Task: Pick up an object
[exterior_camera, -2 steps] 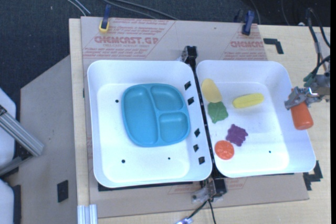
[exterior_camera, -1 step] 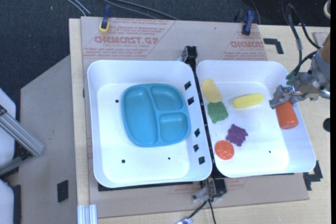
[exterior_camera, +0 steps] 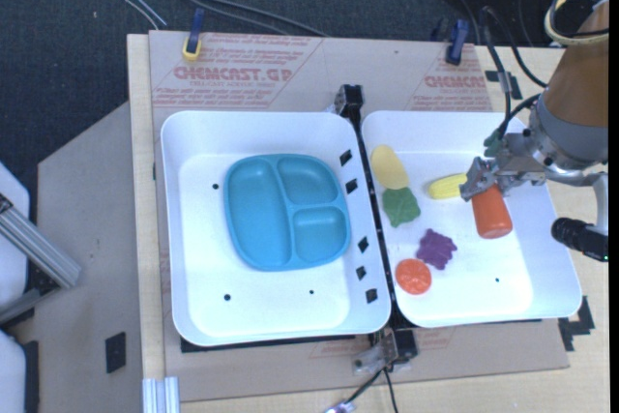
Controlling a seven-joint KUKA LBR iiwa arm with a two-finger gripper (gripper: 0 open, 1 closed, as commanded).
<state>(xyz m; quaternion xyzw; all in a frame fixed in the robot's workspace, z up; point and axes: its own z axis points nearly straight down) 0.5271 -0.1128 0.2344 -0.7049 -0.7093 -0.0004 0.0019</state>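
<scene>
My gripper (exterior_camera: pixel 486 181) hangs over the right bin (exterior_camera: pixel 542 300), reaching in from the right. Its tip is directly over the upper end of an orange-red cylinder (exterior_camera: pixel 494 216), which lies in the bin's right half. A small yellow piece (exterior_camera: pixel 444 188) lies just left of the gripper. Further left are a pale yellow object (exterior_camera: pixel 389 166) and a green object (exterior_camera: pixel 399 205). A purple piece (exterior_camera: pixel 437 248) and an orange round piece (exterior_camera: pixel 414 277) lie toward the front of the bin.
The left bin (exterior_camera: pixel 193 295) holds a blue divided plate (exterior_camera: pixel 287 210). A black divider with clips (exterior_camera: pixel 360 198) runs between the bins. Bare white floor shows at the right bin's front right.
</scene>
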